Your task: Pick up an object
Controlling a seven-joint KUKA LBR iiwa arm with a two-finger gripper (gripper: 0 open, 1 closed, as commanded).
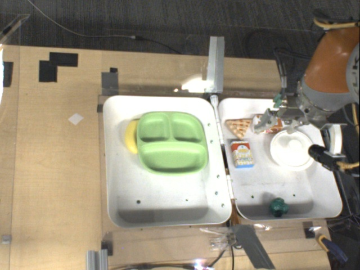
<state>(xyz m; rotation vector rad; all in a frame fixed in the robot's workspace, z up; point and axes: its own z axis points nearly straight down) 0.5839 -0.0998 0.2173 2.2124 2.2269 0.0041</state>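
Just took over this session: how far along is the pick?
Nothing looks picked yet. The pizza slice, small carton, white bowl and dark green object all lie in the right bin; the green tray sits in the left bin. The gripper hangs low beside the pizza slice. Grasping and lifting remain.

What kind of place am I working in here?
Probably a robotics lab's bin-picking test bench: two white bins sit on a wooden bench, holding toy-like items such as a green divided plate, under a grey-and-orange arm.
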